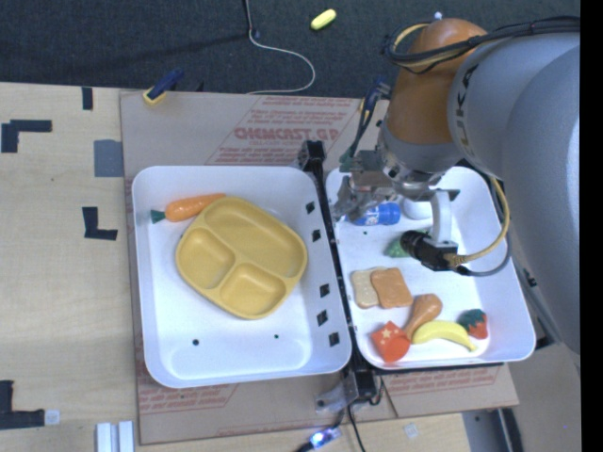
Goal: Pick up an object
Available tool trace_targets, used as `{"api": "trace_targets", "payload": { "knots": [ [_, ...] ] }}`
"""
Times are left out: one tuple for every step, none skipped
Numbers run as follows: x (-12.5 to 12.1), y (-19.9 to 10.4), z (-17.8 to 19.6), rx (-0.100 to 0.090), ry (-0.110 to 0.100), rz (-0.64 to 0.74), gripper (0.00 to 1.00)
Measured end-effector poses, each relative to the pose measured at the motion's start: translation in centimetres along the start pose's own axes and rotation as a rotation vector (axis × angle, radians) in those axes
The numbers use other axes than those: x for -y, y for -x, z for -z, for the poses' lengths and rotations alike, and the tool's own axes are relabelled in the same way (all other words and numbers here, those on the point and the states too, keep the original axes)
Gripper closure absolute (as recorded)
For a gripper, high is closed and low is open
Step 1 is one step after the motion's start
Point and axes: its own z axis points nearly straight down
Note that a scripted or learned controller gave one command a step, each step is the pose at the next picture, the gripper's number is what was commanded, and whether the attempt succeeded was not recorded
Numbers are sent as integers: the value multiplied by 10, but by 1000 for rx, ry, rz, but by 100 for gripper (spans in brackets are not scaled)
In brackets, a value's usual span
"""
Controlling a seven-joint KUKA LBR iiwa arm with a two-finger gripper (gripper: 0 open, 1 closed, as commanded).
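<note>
Gripper (363,199) is hanging over the blue bottle (380,215) near the right bin's (513,347) left wall; its opening is hidden, so it risks clipping that wall.

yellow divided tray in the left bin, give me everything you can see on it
The yellow tray looks like moulded plastic, matte, with rounded corners and three compartments: one long one along its upper right side and two smaller ones below. It lies flat, open side up, turned at a slant, on the floor of the left bin, toward the back. The toy carrot lies against its upper left edge, seemingly touching. Nothing sits in its compartments.
</note>
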Motion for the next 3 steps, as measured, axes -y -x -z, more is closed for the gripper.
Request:
{"api": "trace_targets", "payload": {
  "knots": [
    [-17, -54, 7, -1, 1, 2, 100],
    [-36, -84, -4, 1, 0, -2, 100],
    [-32, -80, 4, 2, 1, -4, 100]
  ]
}}
